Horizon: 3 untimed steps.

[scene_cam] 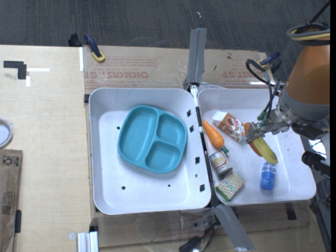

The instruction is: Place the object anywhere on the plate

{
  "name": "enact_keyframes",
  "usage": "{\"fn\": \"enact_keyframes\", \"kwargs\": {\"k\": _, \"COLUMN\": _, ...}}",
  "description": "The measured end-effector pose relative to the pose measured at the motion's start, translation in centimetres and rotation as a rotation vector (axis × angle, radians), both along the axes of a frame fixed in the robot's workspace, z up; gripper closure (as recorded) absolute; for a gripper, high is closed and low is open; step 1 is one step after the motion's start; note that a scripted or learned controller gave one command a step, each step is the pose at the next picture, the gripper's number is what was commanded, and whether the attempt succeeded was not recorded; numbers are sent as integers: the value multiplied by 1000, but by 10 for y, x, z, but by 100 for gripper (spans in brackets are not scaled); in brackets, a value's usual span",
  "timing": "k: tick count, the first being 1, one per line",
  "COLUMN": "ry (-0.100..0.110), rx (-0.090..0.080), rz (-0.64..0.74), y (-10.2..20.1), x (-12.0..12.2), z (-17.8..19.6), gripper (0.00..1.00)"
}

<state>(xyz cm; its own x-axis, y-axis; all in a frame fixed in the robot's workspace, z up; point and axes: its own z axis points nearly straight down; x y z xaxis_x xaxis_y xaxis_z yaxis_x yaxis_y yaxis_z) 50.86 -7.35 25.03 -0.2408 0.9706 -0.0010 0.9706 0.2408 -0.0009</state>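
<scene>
Camera view, surface (42, 140): pale wood, spreading well to the left of the tool, carrying two white bins side by side.
Arm (310, 77): grey with an orange band, coming in from the right, ending over the right bin.
Left bin (105, 193): well to the left of the tool, across the grey divider; it holds the plate.
Right bin (294, 190): directly under the tool; it holds all the loose things.
Plate (152, 139): teal, three compartments, flat in the left bin, well apart from the tool.
Tool (255, 134): low over the right bin, just above the top end of the banana; whether its tips are apart or together cannot be told.
Banana (265, 150): yellow, lying slantwise, its upper end at the tool; no grip on it is visible.
Carton (231, 126): orange and white, just left of the tool.
Carrot (212, 133): orange, further left, near the divider.
Blue bottle (268, 176): below the tool, beside the banana's lower end.
Small jar (220, 162): below and left of the tool.
Packet (230, 186): green-edged, lower left of the tool, near the bin's front wall.
</scene>
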Motion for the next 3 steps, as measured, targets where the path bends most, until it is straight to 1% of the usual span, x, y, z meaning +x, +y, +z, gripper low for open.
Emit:
{"fn": "enact_keyframes", "kwargs": {"k": 1, "ry": 3, "rx": 0, "rz": 116, "y": 62, "x": 5, "z": -48, "gripper": 100}}
{"fn": "enact_keyframes", "kwargs": {"k": 2, "ry": 0, "rx": 0, "rz": 468, "y": 125, "x": 29, "z": -29, "gripper": 100}}
{"fn": "enact_keyframes", "kwargs": {"k": 3, "ry": 0, "rx": 0, "rz": 468, "y": 125, "x": 29, "z": -29, "gripper": 0}}
